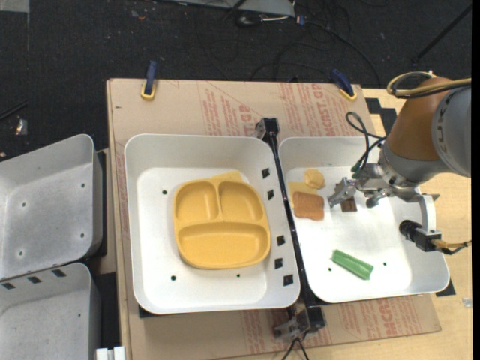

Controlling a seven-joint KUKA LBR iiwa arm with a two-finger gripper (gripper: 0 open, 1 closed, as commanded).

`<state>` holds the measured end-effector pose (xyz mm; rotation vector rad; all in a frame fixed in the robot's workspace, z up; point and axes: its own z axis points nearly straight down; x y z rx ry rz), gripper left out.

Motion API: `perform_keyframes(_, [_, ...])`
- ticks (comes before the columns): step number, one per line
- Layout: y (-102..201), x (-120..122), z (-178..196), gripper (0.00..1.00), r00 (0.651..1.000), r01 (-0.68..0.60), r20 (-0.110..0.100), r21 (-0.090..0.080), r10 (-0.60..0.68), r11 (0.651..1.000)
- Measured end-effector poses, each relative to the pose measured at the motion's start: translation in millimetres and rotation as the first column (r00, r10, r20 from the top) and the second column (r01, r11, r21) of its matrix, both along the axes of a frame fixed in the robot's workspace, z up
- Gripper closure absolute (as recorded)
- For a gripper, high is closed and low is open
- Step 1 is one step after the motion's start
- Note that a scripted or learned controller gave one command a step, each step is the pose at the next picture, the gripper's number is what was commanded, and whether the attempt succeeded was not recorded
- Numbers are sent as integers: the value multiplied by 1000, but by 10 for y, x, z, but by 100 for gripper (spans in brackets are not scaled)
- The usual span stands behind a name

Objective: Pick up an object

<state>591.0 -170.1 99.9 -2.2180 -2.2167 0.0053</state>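
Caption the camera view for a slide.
Hand hovers by brown block in right bin; yellow tray in left.

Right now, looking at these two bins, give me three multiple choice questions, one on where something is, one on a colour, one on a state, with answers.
1. Where does the yellow divided tray lie?
A. In the left bin
B. In the right bin
C. On the cardboard beside the bins

2. What colour is the stick-shaped object near the right bin's front edge?
A. Red
B. Green
C. Blue

3. How does the gripper stand?
A. Parked over the left bin
B. Raised clear of the bench, off to the left
C. Low in the right bin, beside the brown toast-like piece

Answers: A, the tray fills the left bin's floor; B, it is plainly green; C, the gripper sits just right of the brown piece.
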Motion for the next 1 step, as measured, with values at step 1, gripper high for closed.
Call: perform_keyframes(1, [-7, 24, 149, 100, 1000, 0, 8, -2, 0, 1000])
